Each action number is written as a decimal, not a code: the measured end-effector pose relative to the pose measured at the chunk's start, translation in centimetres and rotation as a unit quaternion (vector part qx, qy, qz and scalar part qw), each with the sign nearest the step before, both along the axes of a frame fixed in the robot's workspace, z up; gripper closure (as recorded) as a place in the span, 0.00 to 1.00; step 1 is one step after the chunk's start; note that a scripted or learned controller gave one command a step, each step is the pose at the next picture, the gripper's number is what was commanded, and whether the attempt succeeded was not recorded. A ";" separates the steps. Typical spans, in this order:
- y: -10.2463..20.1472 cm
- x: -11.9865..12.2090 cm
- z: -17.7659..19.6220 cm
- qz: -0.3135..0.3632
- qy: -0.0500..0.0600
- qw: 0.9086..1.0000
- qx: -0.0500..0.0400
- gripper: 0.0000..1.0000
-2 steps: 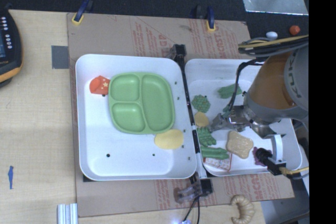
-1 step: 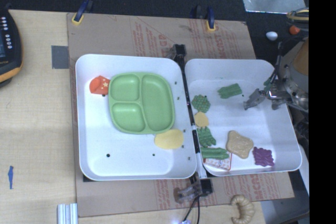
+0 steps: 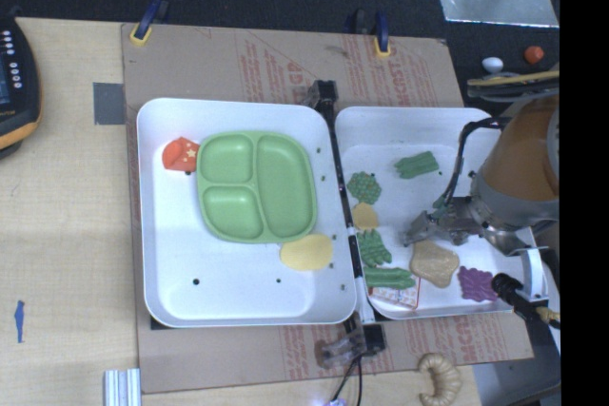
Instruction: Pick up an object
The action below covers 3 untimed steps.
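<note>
Where the grey arm reaches into the right bin (image 3: 400, 121), its dark tool (image 3: 425, 225) hangs low, spread narrowly, beside a tan bread-shaped toy (image 3: 435, 263) and a purple knobbly piece (image 3: 476, 283).

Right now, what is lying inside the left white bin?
The left white bin holds a green divided plate, a red item touching its left edge, and a pale yellow piece beside its lower right corner. Anything beneath the plate is covered.

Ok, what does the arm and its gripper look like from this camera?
The arm is a rounded body with a broad orange band above a grey wrist. A black cable loops beside it. The gripper is dark grey metal, slim and angular.
</note>
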<state>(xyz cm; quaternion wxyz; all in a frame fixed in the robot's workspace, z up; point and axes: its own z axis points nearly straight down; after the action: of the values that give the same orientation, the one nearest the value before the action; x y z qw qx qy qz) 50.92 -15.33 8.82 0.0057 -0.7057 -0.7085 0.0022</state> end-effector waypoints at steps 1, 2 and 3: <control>-2.3 9.8 5.7 0.001 -0.010 1.000 -0.004 0.00; -6.0 5.7 3.2 -0.001 -0.003 1.000 -0.002 0.00; -5.0 0.8 0.2 0.000 -0.002 1.000 -0.001 0.00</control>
<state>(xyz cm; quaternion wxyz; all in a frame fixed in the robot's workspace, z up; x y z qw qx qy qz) 51.71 -20.33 9.05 0.0036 -0.7058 -0.7084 0.0017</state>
